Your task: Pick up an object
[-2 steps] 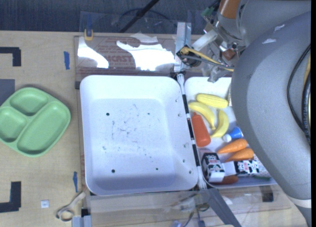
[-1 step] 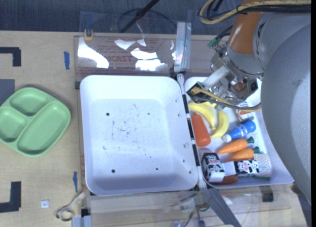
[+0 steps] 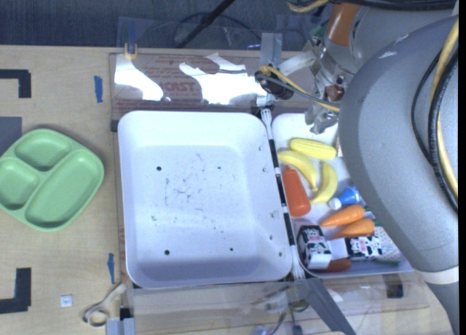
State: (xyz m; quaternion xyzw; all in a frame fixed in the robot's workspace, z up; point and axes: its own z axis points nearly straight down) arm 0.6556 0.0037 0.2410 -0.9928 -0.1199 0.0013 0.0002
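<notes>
The right bin (image 3: 290, 124) holds a yellow corn cob (image 3: 313, 148), two bananas (image 3: 309, 169), an orange-red cylinder (image 3: 295, 191), two carrots (image 3: 342, 215), a small blue item (image 3: 350, 196) and black-and-white cartons (image 3: 314, 246). My gripper (image 3: 321, 112) hangs over the far end of this bin, just above and behind the corn. The grey arm (image 3: 400, 144) hides the bin's right half. Nothing can be seen held in the gripper.
The left white bin (image 3: 196, 180) lies beside the right one, sharing a middle rim. A green divided plate (image 3: 47, 178) sits on the bench at far left. Yellow cables (image 3: 287, 87) loop near the wrist. A shiny panel (image 3: 189, 79) runs behind the bins.
</notes>
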